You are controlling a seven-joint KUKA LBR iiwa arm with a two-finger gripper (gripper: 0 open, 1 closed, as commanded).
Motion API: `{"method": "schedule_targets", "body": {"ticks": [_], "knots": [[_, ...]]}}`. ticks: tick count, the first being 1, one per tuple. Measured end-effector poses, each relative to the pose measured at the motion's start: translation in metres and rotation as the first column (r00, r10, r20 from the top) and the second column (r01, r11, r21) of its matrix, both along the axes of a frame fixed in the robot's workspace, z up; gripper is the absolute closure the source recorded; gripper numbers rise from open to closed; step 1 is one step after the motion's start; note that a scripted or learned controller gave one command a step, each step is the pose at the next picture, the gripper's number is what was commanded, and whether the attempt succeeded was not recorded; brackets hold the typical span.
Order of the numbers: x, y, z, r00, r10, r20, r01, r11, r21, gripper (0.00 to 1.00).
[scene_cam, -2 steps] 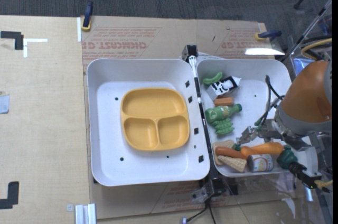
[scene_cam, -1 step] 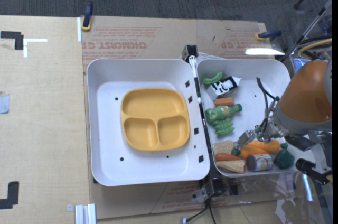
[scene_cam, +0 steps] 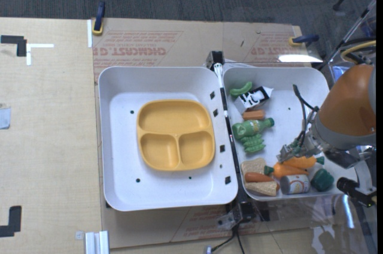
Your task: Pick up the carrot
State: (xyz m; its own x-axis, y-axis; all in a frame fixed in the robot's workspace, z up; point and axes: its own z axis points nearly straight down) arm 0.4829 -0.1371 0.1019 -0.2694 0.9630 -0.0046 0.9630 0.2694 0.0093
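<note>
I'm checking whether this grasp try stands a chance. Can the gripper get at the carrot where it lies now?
Probably yes. The gripper is already right over the carrot in the right bin, with nothing lying on top of it, though a small can and sandwich crowd close.

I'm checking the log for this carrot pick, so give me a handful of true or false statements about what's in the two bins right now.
1. The yellow divided plate lies in the left bin. True.
2. The carrot is on the yellow plate. False: it lies in the right bin, near the front.
3. The gripper is over the right bin, next to the carrot. True.
4. The green bottle stands upright. False: it lies on its side.
</note>
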Motion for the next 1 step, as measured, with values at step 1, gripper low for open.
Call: {"method": "schedule_targets", "body": {"ticks": [1], "knots": [[-0.0001, -0.0001, -0.0001, 1.0, 0.001, 0.0, -0.001, 1.0, 0.0, 0.0]]}}
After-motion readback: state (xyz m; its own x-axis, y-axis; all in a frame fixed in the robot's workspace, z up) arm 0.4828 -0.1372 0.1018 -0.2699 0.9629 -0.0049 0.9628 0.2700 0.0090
